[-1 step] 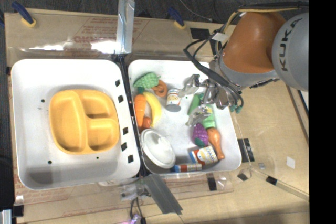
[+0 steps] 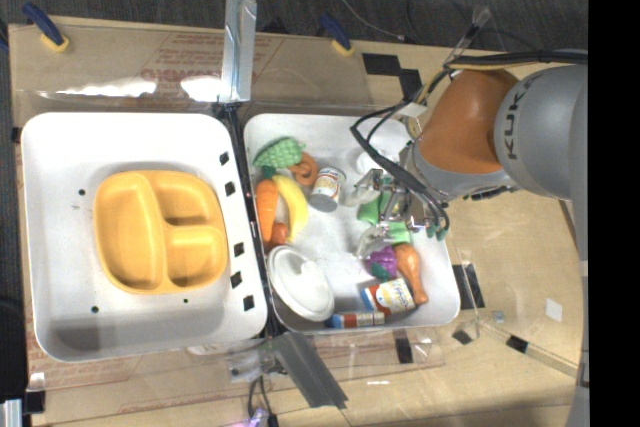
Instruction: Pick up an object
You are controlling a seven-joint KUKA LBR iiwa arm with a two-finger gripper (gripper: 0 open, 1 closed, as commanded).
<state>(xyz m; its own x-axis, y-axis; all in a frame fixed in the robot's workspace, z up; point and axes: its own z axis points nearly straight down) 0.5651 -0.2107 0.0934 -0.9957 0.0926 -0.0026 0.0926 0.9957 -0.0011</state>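
Note:
My gripper point(image 2: 385, 215) reaches down into the right bin point(image 2: 330, 130), over its right-hand side. Its metal fingers sit among green pieces point(image 2: 372, 211) and just above a purple toy point(image 2: 383, 262). An orange carrot-shaped toy point(image 2: 411, 273) lies beside the purple one. Further left in the bin are a banana point(image 2: 293, 200), a carrot point(image 2: 266, 205), a green leafy toy point(image 2: 280, 153) and a small can point(image 2: 326, 188). Nothing shows clearly between the fingers.
The left bin point(image 2: 60, 145) holds a yellow divided plate point(image 2: 160, 230). A white bowl point(image 2: 300, 283), a small bottle point(image 2: 390, 296) and a marker point(image 2: 355, 320) lie at the right bin's front. Black cables point(image 2: 375, 130) loop above the gripper.

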